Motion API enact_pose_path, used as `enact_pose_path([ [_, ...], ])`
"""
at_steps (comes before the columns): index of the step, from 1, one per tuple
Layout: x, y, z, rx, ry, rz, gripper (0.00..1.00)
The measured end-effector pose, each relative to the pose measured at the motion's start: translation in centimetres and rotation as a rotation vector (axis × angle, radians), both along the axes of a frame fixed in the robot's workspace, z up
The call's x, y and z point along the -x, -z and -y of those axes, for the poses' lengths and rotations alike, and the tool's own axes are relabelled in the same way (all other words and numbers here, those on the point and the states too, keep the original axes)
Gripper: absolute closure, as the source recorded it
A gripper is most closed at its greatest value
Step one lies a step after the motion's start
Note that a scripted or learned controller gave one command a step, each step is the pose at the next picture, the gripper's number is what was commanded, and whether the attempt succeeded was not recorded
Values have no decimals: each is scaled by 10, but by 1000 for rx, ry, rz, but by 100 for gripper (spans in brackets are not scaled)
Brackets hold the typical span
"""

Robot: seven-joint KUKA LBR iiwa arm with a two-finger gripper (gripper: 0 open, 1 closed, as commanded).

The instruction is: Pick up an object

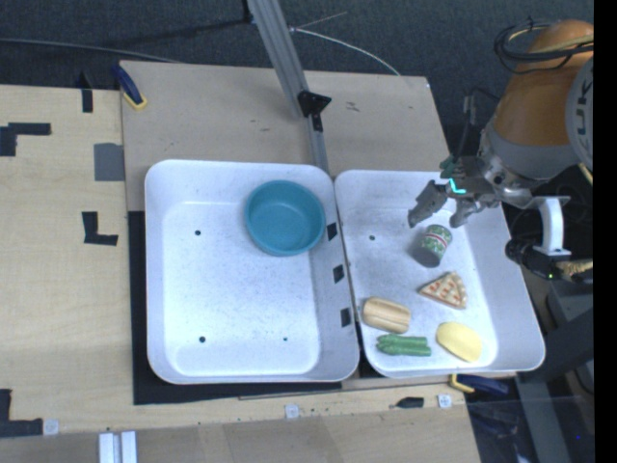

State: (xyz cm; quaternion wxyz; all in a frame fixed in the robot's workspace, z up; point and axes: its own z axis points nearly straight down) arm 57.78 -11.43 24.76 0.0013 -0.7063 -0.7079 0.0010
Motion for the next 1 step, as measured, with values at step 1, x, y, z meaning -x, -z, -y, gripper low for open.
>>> enact_pose_path([
  [1, 0, -1, 0, 0, 0, 2, 0],
])
